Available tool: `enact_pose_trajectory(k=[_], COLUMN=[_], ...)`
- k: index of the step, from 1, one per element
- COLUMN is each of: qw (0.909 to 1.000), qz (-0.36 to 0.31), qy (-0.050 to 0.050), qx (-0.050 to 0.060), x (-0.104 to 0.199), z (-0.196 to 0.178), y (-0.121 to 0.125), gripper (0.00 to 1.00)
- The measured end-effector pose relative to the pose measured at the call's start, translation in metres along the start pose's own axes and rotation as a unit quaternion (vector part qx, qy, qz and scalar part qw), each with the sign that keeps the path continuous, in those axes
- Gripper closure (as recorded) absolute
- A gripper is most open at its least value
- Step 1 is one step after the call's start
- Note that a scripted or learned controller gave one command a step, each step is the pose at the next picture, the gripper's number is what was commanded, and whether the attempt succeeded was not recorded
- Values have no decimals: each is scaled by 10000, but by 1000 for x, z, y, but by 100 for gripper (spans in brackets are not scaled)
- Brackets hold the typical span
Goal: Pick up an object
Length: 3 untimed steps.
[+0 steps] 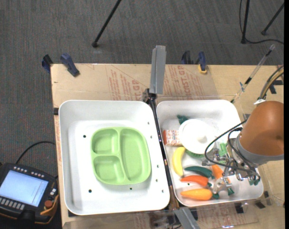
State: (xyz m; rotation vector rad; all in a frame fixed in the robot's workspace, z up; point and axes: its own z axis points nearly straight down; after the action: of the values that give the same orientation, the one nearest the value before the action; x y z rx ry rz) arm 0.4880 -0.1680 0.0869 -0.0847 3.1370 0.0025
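Approach step: gripper (226, 179) lowered into right bin (230, 109), above the toy vegetables.
Finger state impossible to tell; orange carrot (198, 193) lay near the front wall, unheld. Next: descent and closure on one item.

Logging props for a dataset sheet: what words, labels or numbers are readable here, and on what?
Red print on the cardboard under the bins: mirrored and too blurred to read.
Small packet in the right bin: red markings, unreadable.
Pendant screen: no legible text.
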Motion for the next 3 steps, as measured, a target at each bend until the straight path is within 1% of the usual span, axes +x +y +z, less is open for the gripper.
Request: enact_pose_trajectory(k=[1,2,3], qw=[10000,9996,9999], qz=[-44,-281,-112], qy=[4,16,-7], qx=[-4,-8,3], x=[-1,-32,-86], z=[-10,1,-1], y=[3,49,73], gripper=[100,100,100])
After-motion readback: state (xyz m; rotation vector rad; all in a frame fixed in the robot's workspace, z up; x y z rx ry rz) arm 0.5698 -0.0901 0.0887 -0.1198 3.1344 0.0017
